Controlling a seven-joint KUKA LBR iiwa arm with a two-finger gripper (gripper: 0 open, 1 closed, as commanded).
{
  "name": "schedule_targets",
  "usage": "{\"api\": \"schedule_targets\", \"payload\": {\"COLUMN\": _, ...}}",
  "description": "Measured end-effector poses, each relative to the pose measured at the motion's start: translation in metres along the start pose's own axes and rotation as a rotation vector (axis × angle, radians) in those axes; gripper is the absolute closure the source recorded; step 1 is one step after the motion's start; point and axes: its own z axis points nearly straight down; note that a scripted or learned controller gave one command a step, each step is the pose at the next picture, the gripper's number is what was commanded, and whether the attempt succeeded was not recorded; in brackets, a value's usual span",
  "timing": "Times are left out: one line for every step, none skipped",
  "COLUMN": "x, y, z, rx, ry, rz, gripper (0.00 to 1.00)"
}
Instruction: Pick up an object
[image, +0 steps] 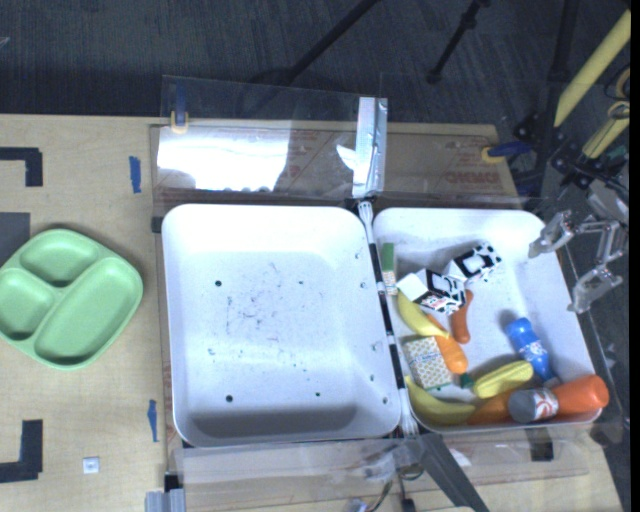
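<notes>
Apparently the pincer (585, 255) is hovering spread and empty at the right bin's (510, 222) far right edge, so the pick is not yet begun; next it needs lowering over the blue bottle (528, 345) nearby.

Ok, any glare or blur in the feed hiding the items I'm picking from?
Camera view: strong glare on the clear plastic sheet behind the bins; right white bin brightly lit, its blue bottle and yellow banana readable but soft; gripper at the bin's right edge looks blurry.
</notes>
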Motion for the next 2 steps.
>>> {"api": "schedule_targets", "payload": {"x": -0.004, "y": 0.0, "z": 0.073, "rx": -0.002, "ry": 0.002, "rz": -0.134, "gripper": 0.0}}
{"api": "schedule_targets", "payload": {"x": -0.01, "y": -0.003, "z": -0.037, "rx": 0.0, "ry": 0.0, "rz": -0.116, "gripper": 0.0}}
